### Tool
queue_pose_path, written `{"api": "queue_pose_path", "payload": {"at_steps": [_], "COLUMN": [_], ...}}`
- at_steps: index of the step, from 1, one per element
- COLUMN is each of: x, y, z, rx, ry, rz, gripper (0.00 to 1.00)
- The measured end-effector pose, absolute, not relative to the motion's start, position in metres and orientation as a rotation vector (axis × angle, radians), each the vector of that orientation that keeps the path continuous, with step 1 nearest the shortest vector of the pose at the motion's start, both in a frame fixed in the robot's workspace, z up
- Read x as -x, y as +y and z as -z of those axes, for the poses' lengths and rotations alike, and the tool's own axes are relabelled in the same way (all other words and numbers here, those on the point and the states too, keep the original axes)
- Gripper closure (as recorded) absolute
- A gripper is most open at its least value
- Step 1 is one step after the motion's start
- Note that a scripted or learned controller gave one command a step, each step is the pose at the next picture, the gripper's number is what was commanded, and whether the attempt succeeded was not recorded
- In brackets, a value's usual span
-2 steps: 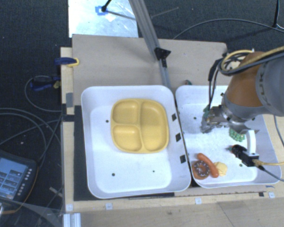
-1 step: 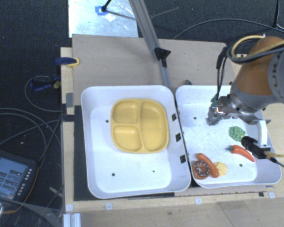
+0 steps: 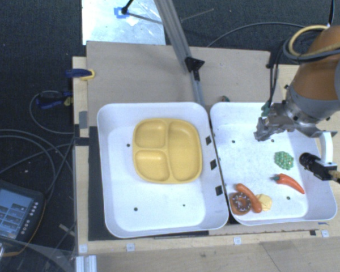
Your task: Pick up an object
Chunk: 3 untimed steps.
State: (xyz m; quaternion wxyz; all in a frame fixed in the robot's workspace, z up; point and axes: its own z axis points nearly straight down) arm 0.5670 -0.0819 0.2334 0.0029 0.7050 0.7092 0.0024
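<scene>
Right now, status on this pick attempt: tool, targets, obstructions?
Tool over right bin, upper area, nothing seen in it. Broccoli, chili pepper, hot dog, donut lying untouched. No obstruction visible.

White shallow plastic bins [image 3: 158, 220]; pale yellow three-compartment plate [image 3: 167, 150] at frame centre. Lower right: green bumpy lump [image 3: 283, 160], orange-red pepper with green stem [image 3: 289, 182], reddish-orange sausage [image 3: 248, 196], brown sprinkled doughnut [image 3: 239, 203], pale yellow piece [image 3: 264, 201].
</scene>
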Motion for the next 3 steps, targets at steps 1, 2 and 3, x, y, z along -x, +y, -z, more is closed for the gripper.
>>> {"api": "queue_pose_path", "payload": {"at_steps": [1,2,3], "x": [-0.564,-0.559,-0.56], "y": [-0.035,0.02,0.067], "z": [-0.226,-0.237,-0.228], "rx": [-2.211,-2.208,-2.211], "ry": [2.232,2.235,2.234], "rz": [-0.003,-0.006,-0.003], "gripper": [1.0,1.0,1.0]}}
